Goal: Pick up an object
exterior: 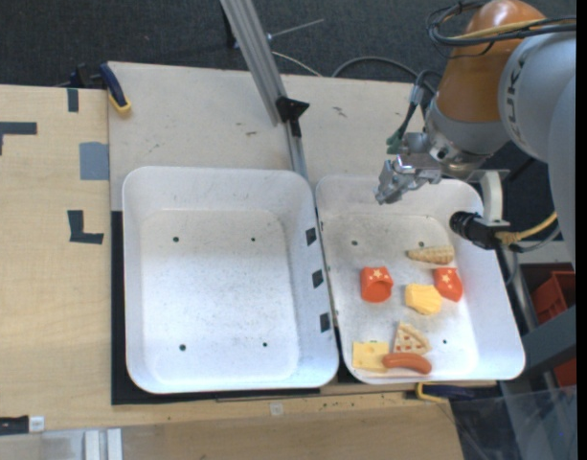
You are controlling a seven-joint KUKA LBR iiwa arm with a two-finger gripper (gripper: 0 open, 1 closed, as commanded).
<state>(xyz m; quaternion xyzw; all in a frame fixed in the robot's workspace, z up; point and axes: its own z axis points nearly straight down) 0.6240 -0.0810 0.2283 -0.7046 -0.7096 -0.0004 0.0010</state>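
Grey metal jaws [389,190] hang over the far edge of the right bin [485,353], near its far left corner, pointing down and to the left; from this angle it is not possible to tell whether they are spread or pressed together, and nothing shows between them. Behind them the wrist rises to the right into the grey arm [542,84] with its orange band [485,56], and dark cables loop over the top of it.

All the loose things lie in the near half of the right bin, well apart from the jaws. Closest to them is a tan, stubby piece like a small loaf or corn cob [431,254], lying on its side toward the right. Nearer and to the left sits an orange-red block [375,284]; to its right is a yellow chunk [424,299], with a red piece [448,283] touching its far right side. Along the near rim lie a pale yellow slab [369,355], a pizza-like wedge [409,338] just beside it, and a red sausage [407,362] touching the wedge's near edge.

Black clips [317,278] sit along the seam where the two bins meet. The left bin [140,257] shows a speckled white floor with a few small dark dots. Both bins rest on a light wooden table [44,257], which carries patches of grey and dark tape on its left part. A slanted aluminium pole [259,51] rises from the far side between the bins, and a blue and yellow clamp [114,89] grips the table's far left edge.
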